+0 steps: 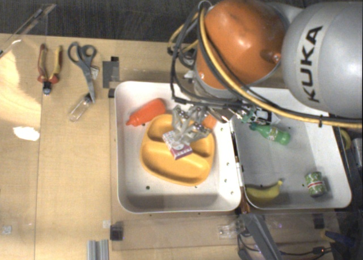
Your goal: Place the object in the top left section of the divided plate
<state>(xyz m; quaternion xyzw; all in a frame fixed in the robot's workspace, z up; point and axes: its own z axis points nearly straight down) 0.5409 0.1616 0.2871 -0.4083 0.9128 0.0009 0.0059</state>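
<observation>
The gripper [182, 134] hangs low over the yellow divided plate [195, 165], a small wrapped packet [177, 145] pinched between its fingers, seemingly poised for release into the section beneath.

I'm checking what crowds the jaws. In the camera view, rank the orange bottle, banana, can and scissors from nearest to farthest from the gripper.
From the gripper:
1. Orange bottle, same bin, image-left.
2. Banana, other bin's near edge.
3. Can, other bin's far corner.
4. Scissors, on the bench.
</observation>
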